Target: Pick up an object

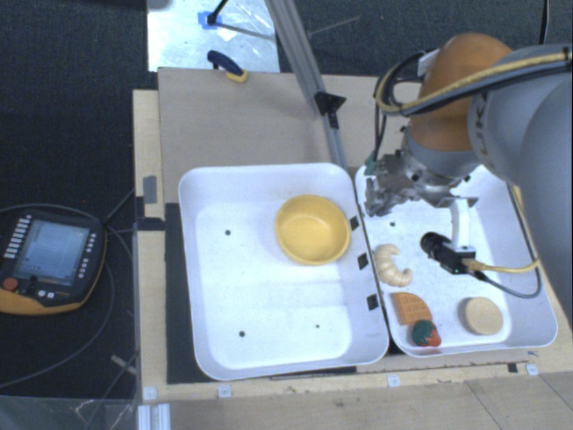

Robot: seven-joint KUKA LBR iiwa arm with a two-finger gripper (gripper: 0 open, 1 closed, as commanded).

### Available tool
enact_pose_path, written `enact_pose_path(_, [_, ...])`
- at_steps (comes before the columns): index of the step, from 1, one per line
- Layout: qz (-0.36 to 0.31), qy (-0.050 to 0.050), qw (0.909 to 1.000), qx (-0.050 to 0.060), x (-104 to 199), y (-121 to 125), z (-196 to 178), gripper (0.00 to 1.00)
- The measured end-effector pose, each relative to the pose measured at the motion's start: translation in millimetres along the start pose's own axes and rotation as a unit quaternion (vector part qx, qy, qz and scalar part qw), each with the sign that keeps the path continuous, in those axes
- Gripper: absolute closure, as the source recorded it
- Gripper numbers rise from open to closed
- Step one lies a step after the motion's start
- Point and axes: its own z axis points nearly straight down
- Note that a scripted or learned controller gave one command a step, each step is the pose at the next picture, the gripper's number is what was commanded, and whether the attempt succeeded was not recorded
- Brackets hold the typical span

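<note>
Two bins: yellow bowl (pixel 312 229) by left bin's (pixel 233 307) right edge. Gripper (pixel 378 200) at right bin's (pixel 517 249) far-left corner; spread or pressed, we cannot tell.

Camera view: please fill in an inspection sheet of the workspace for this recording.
Surface: bench bearing left bin and right bin, side by side.
Job's things: bowl in left bin; croissant, cracker, red-green piece and disc in right bin.
Clutter: clamp at bench's far edge.
Grippers: gripper over right bin's far left corner; nothing seen held.
Cables: loop beside the wrist.
Surroundings: pendant on dark floor; pole.
</note>
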Motion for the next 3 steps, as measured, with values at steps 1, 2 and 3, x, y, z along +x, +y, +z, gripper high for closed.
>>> enact_pose_path(1, [0.0, 0.0, 1.0, 0.0, 45, 21, 0, 1.0])
enact_pose_path(2, [0.0, 0.0, 1.0, 0.0, 88, 53, -2, 1.0])
enact_pose_path(3, [0.002, -0.001, 1.0, 0.0, 86, 53, -2, 0.0])
